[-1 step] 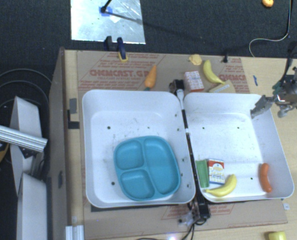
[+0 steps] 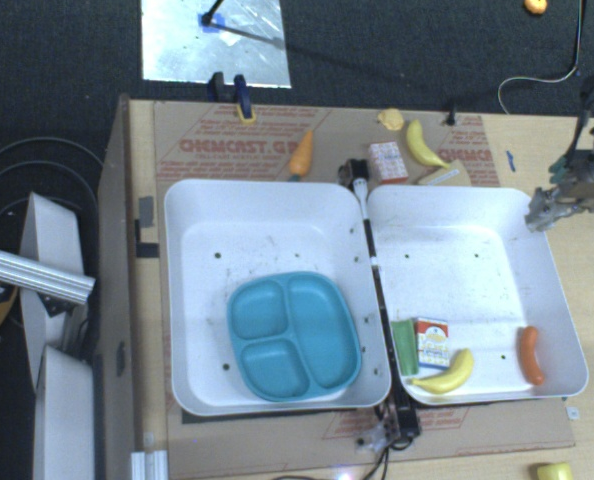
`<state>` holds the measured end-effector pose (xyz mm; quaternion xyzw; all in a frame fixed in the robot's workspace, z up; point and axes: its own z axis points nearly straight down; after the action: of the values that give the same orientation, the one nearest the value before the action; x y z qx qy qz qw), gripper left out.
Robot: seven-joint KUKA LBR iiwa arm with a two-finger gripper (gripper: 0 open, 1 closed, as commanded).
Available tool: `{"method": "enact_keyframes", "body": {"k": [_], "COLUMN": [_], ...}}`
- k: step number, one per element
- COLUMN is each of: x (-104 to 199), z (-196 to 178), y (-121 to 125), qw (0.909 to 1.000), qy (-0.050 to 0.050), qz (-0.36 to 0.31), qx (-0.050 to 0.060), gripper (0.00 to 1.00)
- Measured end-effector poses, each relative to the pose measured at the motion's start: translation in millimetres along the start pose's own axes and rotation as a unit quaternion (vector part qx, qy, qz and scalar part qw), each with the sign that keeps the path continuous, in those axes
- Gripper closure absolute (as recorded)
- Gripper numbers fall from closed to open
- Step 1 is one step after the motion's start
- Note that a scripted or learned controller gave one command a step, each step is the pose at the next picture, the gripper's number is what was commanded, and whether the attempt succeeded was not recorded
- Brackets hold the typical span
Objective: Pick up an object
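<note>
The right bin (image 2: pixel 477 208) holds a yellow banana (image 2: pixel 447 374) near its front wall, a small red-and-white box (image 2: pixel 433 343) with a green packet (image 2: pixel 404 346) beside it, and an orange sausage-shaped toy (image 2: pixel 530 355) at the front right. The left bin (image 2: pixel 267 203) holds a blue divided plate (image 2: pixel 293 335). My gripper (image 2: pixel 545 208) hangs at the far right corner of the right bin, over its rim, well away from the objects at the front. Nothing shows between its fingers.
Behind the bins on the cardboard lie a carrot (image 2: pixel 301 154), a small pinkish box (image 2: pixel 388 162), a second banana (image 2: pixel 421 145) and a yellow bit (image 2: pixel 391 119). A metal sheet (image 2: pixel 215 28) lies on the floor beyond. Cables and a white frame stand to the left.
</note>
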<state>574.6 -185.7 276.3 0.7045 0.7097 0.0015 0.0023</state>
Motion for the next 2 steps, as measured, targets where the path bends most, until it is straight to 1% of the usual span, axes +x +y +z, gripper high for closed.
{"method": "enact_keyframes", "body": {"k": [1, 2], "x": [-21.8, -3.2], "z": [-44.4, -16.9], "y": [-32.8, -44.8], "qw": [1.0000, 1.0000], "qy": [-0.001, 0.001], "qz": [0.004, 0.002], "qx": [0.000, 0.003], "gripper": [1.00, 1.00]}}
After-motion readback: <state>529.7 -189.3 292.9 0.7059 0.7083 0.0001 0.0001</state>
